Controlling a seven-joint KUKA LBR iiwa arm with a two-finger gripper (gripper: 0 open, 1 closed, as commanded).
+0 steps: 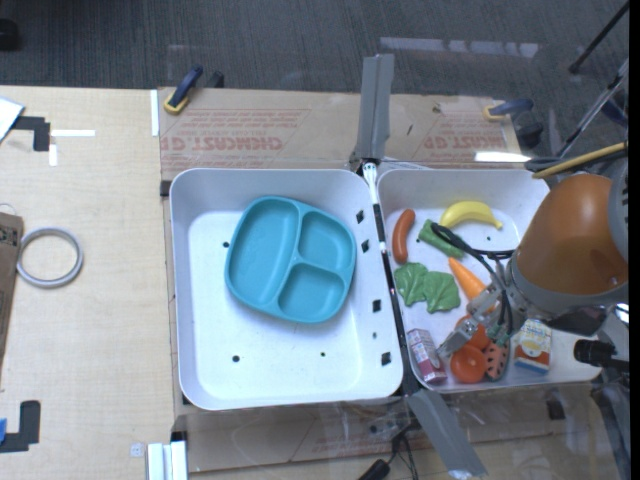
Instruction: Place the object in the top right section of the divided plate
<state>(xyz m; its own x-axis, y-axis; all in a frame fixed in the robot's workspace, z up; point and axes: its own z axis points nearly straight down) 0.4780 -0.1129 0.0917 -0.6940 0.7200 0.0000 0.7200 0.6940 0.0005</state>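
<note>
Camera view, looking down: gripper [478, 320] sits low in the right bin [520, 183], w/ the arm's orange band [575, 233] bulking over it from the right; can't tell from here whether it's grasping anything or released, too much clutter under it. Right around it lie a red-orange toy [468, 364] just below, an orange carrot [466, 278] just above-left, a green leafy piece [426, 286] to the left, a pinkish can [424, 356] at the bin's lower-left corner, a small carton [533, 347] to the right; further up, a banana [470, 213] and a red sausage [402, 236]. Which of these is "the object" isn't settled by what's visible; my guess is whatever's directly under the tip, i.e. the red-orange toy or the carrot end.

Key relation: divided plate [291, 258] is in the left bin [200, 298], well apart from the gripper, to its left and a bit up, across the wall btwn bins; plate's tilted, so its top right section [327, 240] is the compartment nearest the gripper's side. So the carry, once smth's held, runs leftward over the divider; short reach into that near compartment.
</note>
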